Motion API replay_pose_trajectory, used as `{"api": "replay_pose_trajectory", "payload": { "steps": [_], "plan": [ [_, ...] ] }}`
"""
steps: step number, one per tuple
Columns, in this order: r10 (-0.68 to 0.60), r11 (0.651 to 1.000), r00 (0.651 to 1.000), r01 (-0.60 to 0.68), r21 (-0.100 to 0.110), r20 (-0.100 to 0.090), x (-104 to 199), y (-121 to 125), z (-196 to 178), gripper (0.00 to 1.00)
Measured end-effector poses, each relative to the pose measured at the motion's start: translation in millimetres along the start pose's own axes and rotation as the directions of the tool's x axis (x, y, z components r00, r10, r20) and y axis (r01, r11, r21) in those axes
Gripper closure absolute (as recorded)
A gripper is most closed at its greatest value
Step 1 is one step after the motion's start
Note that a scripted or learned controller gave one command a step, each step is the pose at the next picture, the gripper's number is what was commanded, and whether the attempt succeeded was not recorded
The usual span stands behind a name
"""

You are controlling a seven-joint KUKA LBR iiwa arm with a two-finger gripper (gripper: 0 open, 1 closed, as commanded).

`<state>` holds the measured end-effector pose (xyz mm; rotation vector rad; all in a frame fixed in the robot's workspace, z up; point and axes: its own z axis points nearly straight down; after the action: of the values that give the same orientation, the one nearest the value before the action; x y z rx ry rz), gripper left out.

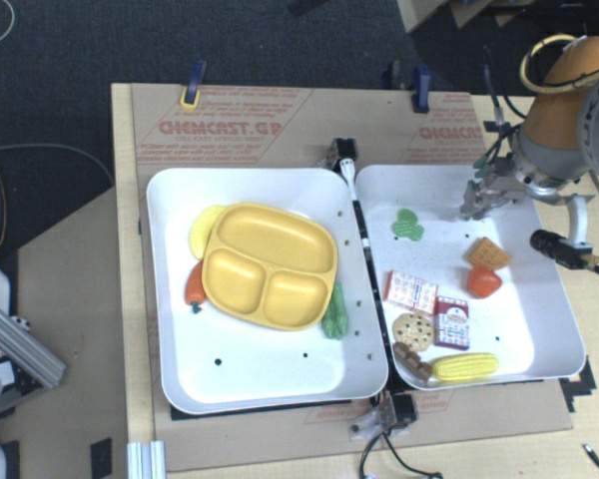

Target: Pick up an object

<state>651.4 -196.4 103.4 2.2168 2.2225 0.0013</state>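
1. Dark carpet surrounds a bench (280, 118) topped with brown board; two white bins sit on it side by side
2. Arm (564, 98) enters from the right, orange band above the wrist; gripper (476, 200) hangs over the far right part of the right bin (549, 352), near its rim. Cannot tell its state at this angle; nothing seen in its grasp
3. No object lifted; all candidates lie in the bins
4. Right bin, counted: one green leafy piece (408, 226) near the far left; one orange cracker-like square (488, 253) with one red tomato-like piece (484, 282) touching it on the near side; two small red-and-white boxes, a paler one (410, 291) and a redder one (452, 324), side by side; one round cookie (411, 329) just below the paler box; one corn cob (465, 367) along the near wall; a dark brown item (409, 357) beside the cob, kind unclear
5. Left bin (250, 382), counted: one yellow tray (269, 264) with three compartments, slightly rotated, nothing in the compartments; one yellow round piece (204, 230) poking out from under its far left edge; one red-orange pepper (195, 287) touching its left side; one green vegetable (334, 312) against its right side
6. Closest items to the gripper: cracker and green leafy piece, both apart from it
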Motion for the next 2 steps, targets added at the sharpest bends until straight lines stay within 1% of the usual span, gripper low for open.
{"api": "replay_pose_trajectory", "payload": {
  "steps": [1, 2],
  "plan": [
    [0.003, 1.0, 1.0, -0.003, -0.007, 0.002, -5, -3, -63, 1.0],
    [0.002, 1.0, 1.0, -0.002, -0.007, 0.002, -6, -1, -118, 1.0]
  ]
}}
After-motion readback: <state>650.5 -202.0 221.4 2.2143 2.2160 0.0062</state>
